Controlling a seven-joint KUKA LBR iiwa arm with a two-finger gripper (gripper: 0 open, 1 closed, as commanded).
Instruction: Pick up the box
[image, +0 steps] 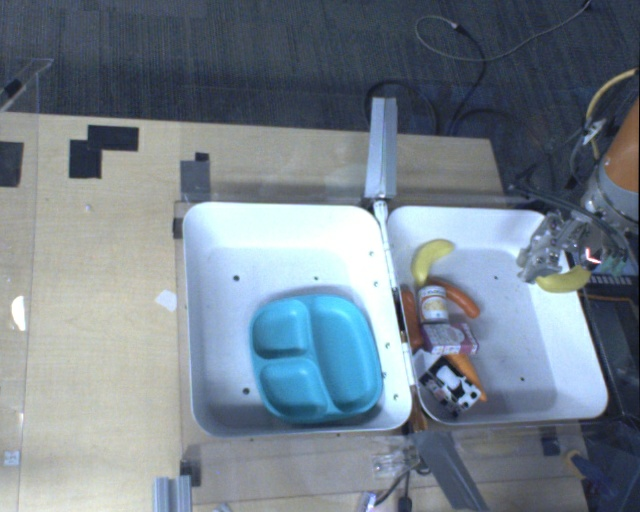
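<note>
A small pink and white box (451, 339) lies in the right bin (520, 390), near its left wall. Just below it sits a black and white carton (445, 385) with an orange piece against it. My gripper (553, 262) hangs at the bin's far right rim, well to the right of the box and apart from it. A yellow curved item (563, 281) sits between its fingers, so it is shut on that and not on the box.
Around the box lie a yellow banana (432, 257), a sausage (461, 297), a small can (433, 302) and a carrot (408, 318) along the left wall. The left bin (215, 300) holds a blue divided tray (315, 355). A metal post (382, 150) stands behind the bins.
</note>
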